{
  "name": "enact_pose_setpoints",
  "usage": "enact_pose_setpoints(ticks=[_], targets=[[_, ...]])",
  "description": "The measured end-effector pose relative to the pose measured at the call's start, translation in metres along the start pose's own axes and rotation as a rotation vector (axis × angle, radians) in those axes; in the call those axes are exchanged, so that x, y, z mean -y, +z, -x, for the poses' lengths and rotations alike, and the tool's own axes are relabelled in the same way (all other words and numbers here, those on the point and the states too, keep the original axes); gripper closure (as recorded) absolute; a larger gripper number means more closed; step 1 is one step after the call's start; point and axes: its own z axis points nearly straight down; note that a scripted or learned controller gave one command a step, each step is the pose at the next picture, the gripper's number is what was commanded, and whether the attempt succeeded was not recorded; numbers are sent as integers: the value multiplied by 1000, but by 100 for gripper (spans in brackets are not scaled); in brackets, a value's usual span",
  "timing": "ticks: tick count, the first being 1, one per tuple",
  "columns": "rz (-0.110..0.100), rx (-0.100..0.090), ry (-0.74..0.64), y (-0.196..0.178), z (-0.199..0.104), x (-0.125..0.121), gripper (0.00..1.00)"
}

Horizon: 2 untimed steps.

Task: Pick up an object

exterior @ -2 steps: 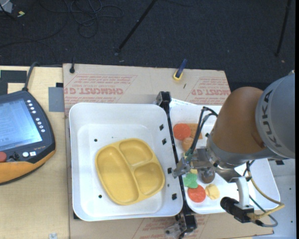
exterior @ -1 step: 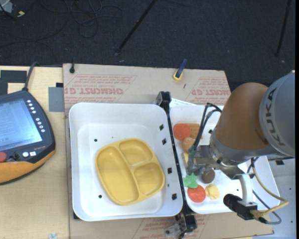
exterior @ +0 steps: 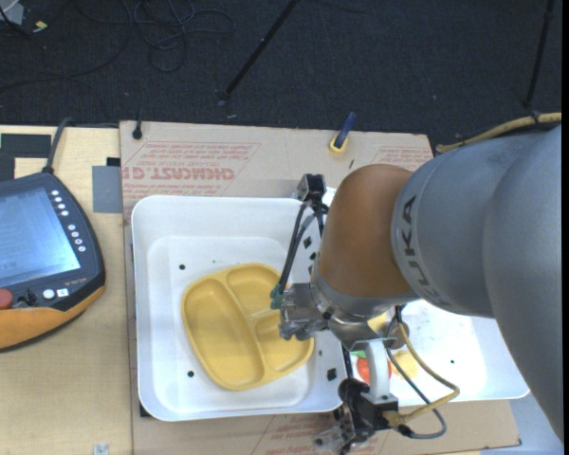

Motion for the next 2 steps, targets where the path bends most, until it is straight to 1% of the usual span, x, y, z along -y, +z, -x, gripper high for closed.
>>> enact_pose_setpoints(ticks=[1,2], targets=[[-1,4,13,-1,46,0,100],[9,1,7,-83,23,-19,100]])
